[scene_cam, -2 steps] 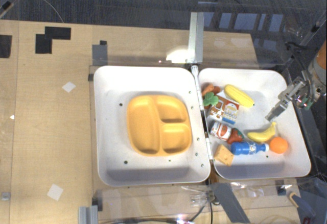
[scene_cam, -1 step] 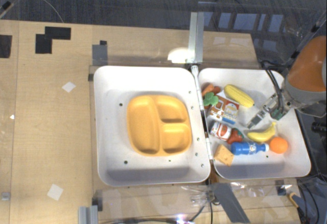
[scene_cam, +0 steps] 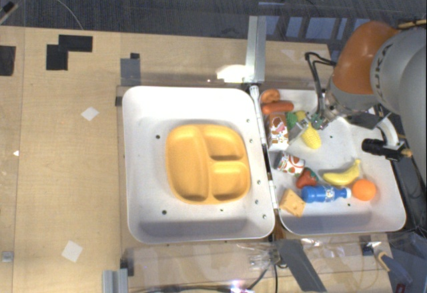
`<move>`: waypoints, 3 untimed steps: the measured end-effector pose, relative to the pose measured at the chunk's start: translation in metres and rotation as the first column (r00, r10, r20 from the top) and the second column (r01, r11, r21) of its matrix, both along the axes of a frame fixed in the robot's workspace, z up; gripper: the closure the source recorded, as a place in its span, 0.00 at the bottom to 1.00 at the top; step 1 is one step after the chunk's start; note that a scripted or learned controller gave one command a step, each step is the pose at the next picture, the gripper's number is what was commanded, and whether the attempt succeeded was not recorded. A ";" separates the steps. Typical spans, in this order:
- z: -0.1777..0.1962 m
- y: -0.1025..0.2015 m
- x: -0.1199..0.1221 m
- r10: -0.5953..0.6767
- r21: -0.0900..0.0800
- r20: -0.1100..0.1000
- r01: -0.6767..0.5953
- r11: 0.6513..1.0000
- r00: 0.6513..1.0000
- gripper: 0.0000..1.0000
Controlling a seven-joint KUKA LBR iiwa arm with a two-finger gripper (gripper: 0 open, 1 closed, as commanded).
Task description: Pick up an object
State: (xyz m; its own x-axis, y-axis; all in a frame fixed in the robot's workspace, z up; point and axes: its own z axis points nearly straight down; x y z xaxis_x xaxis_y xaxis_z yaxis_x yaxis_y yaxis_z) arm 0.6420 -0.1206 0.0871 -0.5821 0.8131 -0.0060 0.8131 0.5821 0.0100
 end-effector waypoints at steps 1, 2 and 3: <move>-0.001 -0.017 0.028 -0.291 0.002 -0.017 0.291 0.957 0.957 0.00; 0.009 -0.018 0.030 -0.283 -0.003 -0.007 0.283 0.959 0.959 1.00; 0.009 -0.015 0.030 -0.282 0.001 -0.012 0.282 0.960 0.959 0.00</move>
